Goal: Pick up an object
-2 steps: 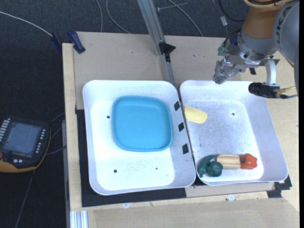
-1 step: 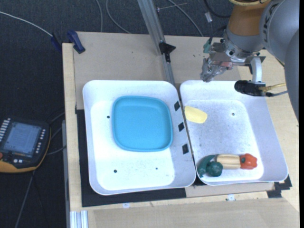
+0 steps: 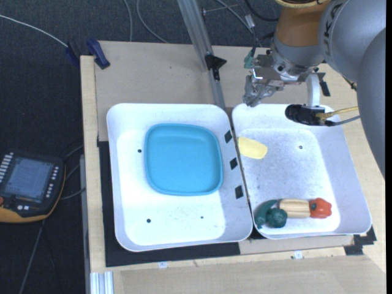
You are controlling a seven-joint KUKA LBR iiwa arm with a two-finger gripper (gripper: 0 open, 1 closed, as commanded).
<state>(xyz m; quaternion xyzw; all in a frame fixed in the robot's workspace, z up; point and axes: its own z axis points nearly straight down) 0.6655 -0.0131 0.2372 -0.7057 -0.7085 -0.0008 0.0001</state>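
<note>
My gripper (image 3: 252,98) hangs over the far left corner of the right bin (image 3: 343,164), its fingertips close together with nothing seen between them. A pale yellow piece (image 3: 252,147) lies on the bin floor just below and toward the front of the gripper, by the left wall. In the bin's front part lie a dark green object (image 3: 271,216), a tan cylinder (image 3: 295,208) and a red object (image 3: 320,207), side by side in a row.
The left bin (image 3: 125,188) bears a blue square plate (image 3: 183,158). A metal pole (image 3: 199,38) slants up behind the bins. A handheld pendant (image 3: 27,185) lies on the floor at left.
</note>
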